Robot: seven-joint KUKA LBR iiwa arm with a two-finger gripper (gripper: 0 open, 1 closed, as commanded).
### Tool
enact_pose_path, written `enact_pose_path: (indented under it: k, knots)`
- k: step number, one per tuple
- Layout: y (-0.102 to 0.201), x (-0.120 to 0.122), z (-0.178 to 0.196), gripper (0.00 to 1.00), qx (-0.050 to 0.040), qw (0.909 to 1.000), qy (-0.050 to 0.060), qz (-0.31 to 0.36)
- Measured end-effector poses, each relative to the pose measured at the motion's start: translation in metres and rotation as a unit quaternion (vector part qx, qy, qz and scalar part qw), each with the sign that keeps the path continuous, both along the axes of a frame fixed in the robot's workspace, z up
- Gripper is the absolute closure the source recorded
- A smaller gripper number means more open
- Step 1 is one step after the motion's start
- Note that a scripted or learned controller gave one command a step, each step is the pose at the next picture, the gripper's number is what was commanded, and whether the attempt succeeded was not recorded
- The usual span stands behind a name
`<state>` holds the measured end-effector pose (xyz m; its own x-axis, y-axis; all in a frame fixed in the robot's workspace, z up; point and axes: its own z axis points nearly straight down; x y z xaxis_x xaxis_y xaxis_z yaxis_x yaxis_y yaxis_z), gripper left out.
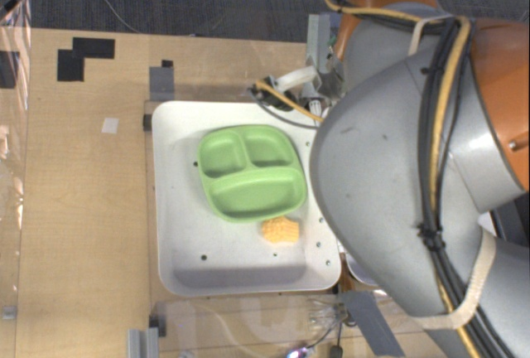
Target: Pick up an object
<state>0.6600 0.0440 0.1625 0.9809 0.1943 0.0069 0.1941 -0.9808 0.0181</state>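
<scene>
A green divided plate (250, 172) with three compartments lies in the middle of the left white bin (186, 207). A small yellow-orange object (281, 229) rests on the bin floor, touching the plate's near right edge. The grey arm (406, 182) with its orange band looms over the right side and hides the right bin. The gripper's fingers are hidden behind the arm's body.
Cables and a metal bracket (290, 91) sit at the bin's far right corner. The wooden bench (74, 207) spreads to the left, with black markers (83, 56) near its far edge. A clear plastic wall (12, 141) stands at the left border.
</scene>
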Motion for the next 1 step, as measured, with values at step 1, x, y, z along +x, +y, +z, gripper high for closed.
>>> enact_pose_path:
  k: [1]
  knots:
    - [0.0364, 0.0013, 0.0225, 1.0, 0.0083, 0.9997, 0.004, 0.022]
